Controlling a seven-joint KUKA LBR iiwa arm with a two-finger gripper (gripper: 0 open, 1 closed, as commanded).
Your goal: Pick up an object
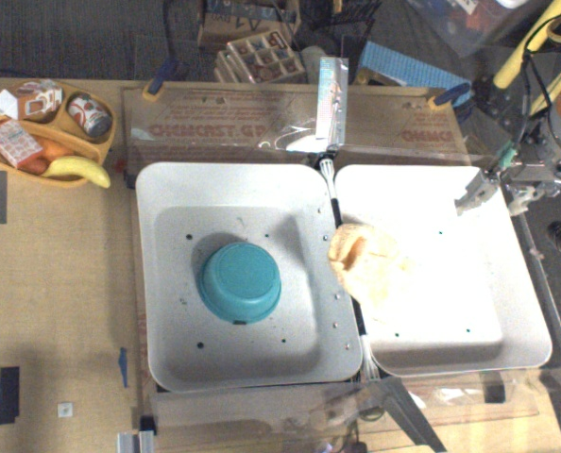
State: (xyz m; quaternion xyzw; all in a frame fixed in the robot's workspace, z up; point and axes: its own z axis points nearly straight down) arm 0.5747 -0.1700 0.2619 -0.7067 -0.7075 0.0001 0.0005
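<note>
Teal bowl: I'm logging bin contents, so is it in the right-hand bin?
No, the teal bowl sits upside down in the left bin.

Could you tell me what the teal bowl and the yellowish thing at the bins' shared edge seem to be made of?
The teal bowl, upside down in the left bin, looks like smooth moulded plastic: even colour, soft sheen. The yellowish thing, at the left side of the right bin, looks like soft cloth or sponge, matte and crumpled, though the view is too blurred to settle which.

You could not tell how the gripper (476,192) was set, being too small and blurred. The arm (545,173) ran off the right edge. The pale cloth (365,258) looked washed out.
</note>
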